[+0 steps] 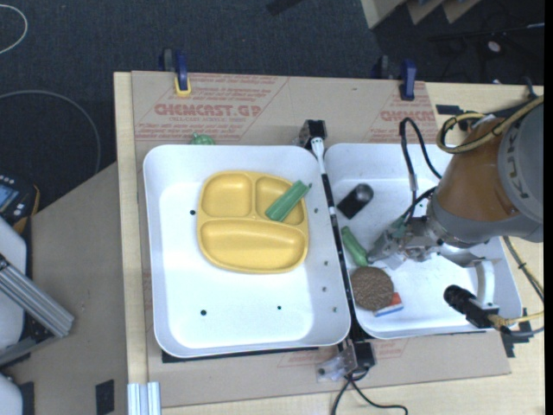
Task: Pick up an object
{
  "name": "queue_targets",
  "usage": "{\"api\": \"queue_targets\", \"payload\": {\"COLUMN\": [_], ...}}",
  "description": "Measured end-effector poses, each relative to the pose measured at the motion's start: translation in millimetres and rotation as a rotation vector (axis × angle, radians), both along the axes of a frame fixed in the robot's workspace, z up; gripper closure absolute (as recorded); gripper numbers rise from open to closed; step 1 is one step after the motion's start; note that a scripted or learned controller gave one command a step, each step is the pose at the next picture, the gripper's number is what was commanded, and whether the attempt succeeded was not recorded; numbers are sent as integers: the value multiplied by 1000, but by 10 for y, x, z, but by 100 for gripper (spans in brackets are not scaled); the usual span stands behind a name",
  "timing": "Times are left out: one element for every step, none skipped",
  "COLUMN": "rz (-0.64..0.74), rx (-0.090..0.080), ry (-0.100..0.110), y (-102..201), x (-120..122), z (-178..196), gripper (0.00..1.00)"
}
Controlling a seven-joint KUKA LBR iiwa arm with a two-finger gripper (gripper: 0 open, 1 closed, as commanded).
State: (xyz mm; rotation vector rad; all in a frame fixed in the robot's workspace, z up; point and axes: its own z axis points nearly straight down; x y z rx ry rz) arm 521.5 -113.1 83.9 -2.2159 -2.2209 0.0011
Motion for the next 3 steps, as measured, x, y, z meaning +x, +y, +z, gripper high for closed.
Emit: {"api": "queue_targets", "payload": {"rz": [-3,5,6], "rx": [-4,-4,2], "ry": [-7,-19,-1], "y": [-28,325,1061], "x": [22,632,307], "z": [118,1179,1279], "gripper": [100,100,100]}}
